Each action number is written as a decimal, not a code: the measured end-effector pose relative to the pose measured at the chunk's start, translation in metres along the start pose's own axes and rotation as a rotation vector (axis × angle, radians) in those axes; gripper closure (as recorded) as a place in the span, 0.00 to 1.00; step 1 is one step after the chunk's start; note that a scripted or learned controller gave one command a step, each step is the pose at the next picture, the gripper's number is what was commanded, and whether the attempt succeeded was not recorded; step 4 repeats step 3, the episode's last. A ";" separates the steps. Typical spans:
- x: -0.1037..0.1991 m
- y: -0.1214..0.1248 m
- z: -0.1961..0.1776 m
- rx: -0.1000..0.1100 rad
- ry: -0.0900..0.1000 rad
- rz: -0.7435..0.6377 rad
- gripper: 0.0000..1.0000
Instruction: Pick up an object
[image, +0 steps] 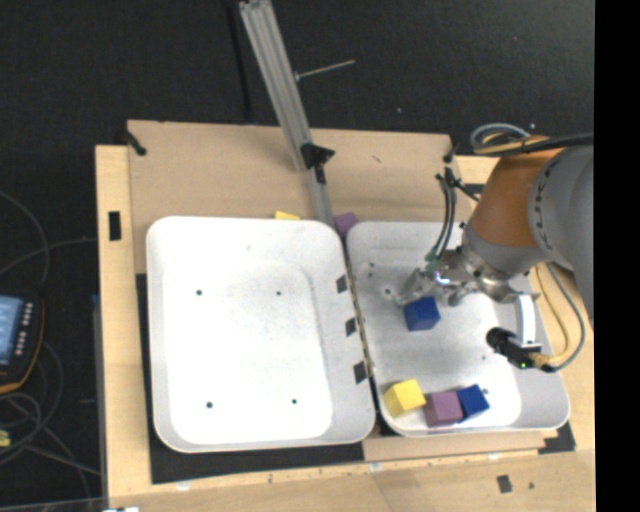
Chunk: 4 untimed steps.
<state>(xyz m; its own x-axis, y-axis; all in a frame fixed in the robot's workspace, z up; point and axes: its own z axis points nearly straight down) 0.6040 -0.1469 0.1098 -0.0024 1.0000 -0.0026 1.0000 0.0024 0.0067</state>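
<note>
Gripper (432, 290), finger state indiscernible, poised directly above blue cube (421, 314) lying mid right bin (545, 410); a sound grasp likely requires centring over that cube before closing

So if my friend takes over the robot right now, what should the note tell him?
Gripper: low in the right bin, just above the blue cube; can't tell if it grips it.
Blocks: blue cube mid-bin; yellow cube, purple cube and second blue cube along the near edge.
Done: no pickup confirmed.
Left: grasp a block and lift it.
</note>
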 end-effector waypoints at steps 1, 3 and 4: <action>0.052 -0.021 0.013 0.006 0.003 -0.003 0.00; 0.170 -0.027 -0.092 -0.001 0.005 -0.007 1.00; 0.170 -0.027 -0.092 -0.001 0.005 -0.007 1.00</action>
